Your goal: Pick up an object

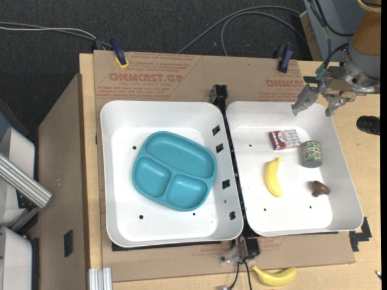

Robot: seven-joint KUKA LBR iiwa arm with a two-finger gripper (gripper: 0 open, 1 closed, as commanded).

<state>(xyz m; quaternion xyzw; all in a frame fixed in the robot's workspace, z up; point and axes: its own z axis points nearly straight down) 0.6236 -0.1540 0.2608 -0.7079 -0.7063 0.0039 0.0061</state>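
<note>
Gripper (318, 101) is over the far edge of the right bin (254, 116), fingers spread, nothing between them. The arm (363, 35) comes in from the top right, orange band above the wrist.

Right bin, nearest the gripper first:
- small box (284, 139), maroon and white, lying flat just below the gripper
- green can (312, 153) just right of the box, nearly touching it
- banana (273, 177) near bin centre, lengthwise toward the camera
- small brown lump (320, 189) toward the near right, apart from the rest; can't tell what it is

Left bin (115, 132) holds a blue divided plate (174, 170), three compartments, roughly centred.

Second banana (276, 275) is on the bench in front of the bins. Blue clamps (120, 54) sit at the far board corners.
</note>
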